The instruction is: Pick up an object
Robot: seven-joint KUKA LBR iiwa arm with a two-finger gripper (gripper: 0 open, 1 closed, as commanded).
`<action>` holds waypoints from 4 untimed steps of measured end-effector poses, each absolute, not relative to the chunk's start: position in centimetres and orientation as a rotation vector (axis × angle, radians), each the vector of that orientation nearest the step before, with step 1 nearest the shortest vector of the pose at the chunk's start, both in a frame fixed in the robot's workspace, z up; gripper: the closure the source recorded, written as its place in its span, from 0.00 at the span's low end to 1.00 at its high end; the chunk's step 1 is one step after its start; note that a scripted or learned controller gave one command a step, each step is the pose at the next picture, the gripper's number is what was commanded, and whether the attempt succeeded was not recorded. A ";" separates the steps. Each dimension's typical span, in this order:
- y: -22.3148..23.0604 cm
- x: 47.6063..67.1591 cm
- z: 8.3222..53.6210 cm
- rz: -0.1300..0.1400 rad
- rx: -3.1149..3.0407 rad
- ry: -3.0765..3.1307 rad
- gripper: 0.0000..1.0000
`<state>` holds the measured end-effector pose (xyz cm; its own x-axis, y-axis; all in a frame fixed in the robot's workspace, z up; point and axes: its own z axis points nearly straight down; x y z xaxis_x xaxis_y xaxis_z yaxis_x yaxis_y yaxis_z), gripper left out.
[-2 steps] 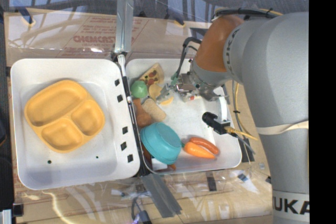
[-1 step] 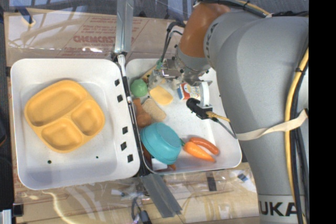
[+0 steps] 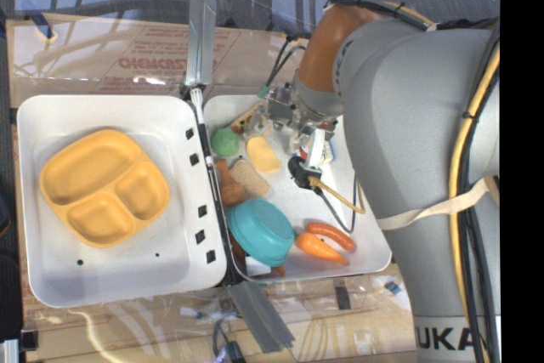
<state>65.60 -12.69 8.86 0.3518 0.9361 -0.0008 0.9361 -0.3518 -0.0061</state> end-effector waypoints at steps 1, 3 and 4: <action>-18.8 58.2 9.1 0.004 -2.399 -2.022 0.00; -14.0 58.9 8.9 0.006 -2.226 -2.210 0.00; -14.1 59.0 9.7 0.009 -2.222 -2.212 1.00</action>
